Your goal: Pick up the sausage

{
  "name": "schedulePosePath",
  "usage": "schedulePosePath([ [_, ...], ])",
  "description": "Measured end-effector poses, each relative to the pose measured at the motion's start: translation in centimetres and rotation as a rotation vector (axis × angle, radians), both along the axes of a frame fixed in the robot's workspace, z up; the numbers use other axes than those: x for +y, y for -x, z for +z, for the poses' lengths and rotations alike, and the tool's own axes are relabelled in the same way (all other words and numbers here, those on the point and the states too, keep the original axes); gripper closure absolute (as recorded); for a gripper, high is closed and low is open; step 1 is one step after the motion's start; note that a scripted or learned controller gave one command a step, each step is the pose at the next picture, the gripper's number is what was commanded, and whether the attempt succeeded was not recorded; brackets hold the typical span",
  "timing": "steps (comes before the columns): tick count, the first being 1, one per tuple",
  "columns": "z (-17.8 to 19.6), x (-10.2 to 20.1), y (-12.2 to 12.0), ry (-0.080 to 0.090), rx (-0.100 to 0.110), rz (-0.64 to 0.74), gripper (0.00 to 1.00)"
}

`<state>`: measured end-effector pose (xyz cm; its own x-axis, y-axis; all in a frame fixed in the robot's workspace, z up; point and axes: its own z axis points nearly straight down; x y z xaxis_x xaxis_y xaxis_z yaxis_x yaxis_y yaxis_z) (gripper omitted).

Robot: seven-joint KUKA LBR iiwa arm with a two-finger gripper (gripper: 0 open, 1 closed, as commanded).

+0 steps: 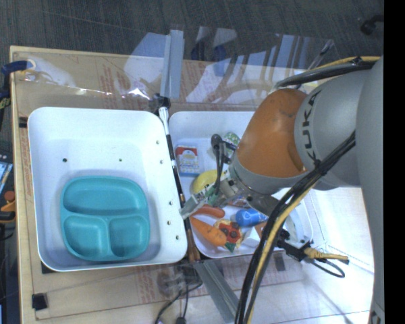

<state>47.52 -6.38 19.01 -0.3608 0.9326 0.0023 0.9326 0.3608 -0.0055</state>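
At the near edge of the right bin [201,250] lie several small toy foods close together. The sausage [209,212], reddish-orange and long, lies at the left of this group, near the wall between the two bins. Just below it there is an orange carrot-like piece [210,233], and to the right a blue object [248,217]. The claw [221,189] hangs directly over this pile, close above the sausage, but the wrist covers it, so I cannot tell its state or whether it touches anything. Further back lie a yellow piece [204,179] and a small red and white box [187,158]. In the left bin [88,130] rests a teal tray [106,218] with three compartments.
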Motion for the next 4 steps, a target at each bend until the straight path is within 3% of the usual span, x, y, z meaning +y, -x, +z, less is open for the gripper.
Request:
schedulePosePath([
  [1,-4.0,-3.8,-1.0,-0.028,-0.020,0.000,0.00],
  [3,-5.1,-3.0,-2.3,-0.025,-0.054,0.057,0.00],
  [4,-5.2,-3.0,-2.5,-0.029,-0.058,-0.072,0.00],
])
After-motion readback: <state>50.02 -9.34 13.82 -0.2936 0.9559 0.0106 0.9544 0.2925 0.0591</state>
